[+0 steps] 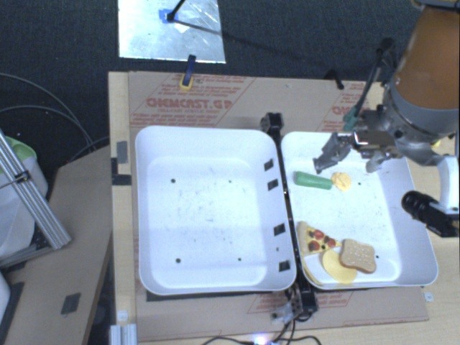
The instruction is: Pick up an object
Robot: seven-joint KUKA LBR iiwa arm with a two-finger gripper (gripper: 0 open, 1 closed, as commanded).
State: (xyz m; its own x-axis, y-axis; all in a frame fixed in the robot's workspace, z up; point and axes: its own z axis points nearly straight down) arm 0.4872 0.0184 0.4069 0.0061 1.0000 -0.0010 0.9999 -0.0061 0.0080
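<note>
Fingers (333, 154): spread wide, you can see one dark finger low on the left and the other off to the right, nothing between them.
Gripper (353, 157): hanging over the back half of the right bin (413, 214), just above the toys, coming in from your right.
Nearest targets: green pickle-shaped piece (312, 181) lying flat near the divider, with a small yellow piece (342, 182) touching its right end; both sit just below the left finger.
Other candidates: pizza slice (316, 238), toast slice (358, 255) and a yellow round piece (336, 266) clustered at the front of the same bin, overlapping one another.
Left bin (208, 210): no toys in it, just scuffs.
Progress: you're early, I'd say; nothing is lifted, every toy rests on the bin floor.
Left to do: descend over one piece, close, raise it clear.
Watch out: the green and yellow pieces touch, so a closing grip may nudge one aside.
</note>
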